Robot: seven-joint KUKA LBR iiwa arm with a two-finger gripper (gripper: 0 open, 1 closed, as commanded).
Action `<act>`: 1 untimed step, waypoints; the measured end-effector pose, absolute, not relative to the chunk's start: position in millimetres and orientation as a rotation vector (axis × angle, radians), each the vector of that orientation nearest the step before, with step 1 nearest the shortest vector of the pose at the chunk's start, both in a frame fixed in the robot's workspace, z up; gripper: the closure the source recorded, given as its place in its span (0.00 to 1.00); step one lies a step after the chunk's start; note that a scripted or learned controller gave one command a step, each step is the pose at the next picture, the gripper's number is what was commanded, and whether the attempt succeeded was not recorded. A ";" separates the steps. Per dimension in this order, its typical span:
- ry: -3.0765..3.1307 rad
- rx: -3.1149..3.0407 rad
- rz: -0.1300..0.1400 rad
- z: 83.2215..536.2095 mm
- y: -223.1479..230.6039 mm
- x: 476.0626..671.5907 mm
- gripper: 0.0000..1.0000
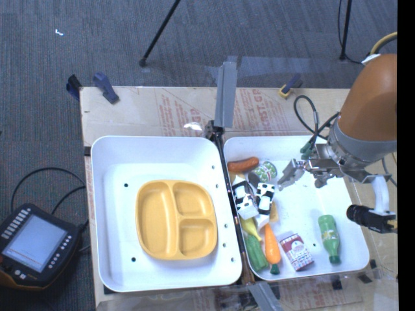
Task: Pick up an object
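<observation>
orange wrist band [378, 96] above right bin [305, 203]

Bright, even light — soft shadows, slightly blurry.

Grey carpet [97, 24] covers the floor around the bench [149, 112], whose top is brown board with red print. Two dark stand legs [165, 21] slant across the carpet beyond the bench's far edge. A pendant [35, 245] (screen lit pale) lies on the floor off the bench's left edge, cable [45, 173] looping.
</observation>
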State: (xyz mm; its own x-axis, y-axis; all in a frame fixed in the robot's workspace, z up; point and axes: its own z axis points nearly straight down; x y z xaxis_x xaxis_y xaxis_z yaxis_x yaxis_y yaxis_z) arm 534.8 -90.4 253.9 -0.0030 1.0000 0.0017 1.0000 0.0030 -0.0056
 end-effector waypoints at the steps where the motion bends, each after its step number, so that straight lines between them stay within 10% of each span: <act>1: -2.409 -2.009 0.002 145.0 -109.3 532.7 0.00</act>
State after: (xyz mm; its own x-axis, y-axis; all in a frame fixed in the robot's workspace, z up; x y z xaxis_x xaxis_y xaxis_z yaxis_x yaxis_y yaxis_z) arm 532.7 -109.3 145.0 -0.1796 0.9837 0.0030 0.9837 0.1797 -0.0043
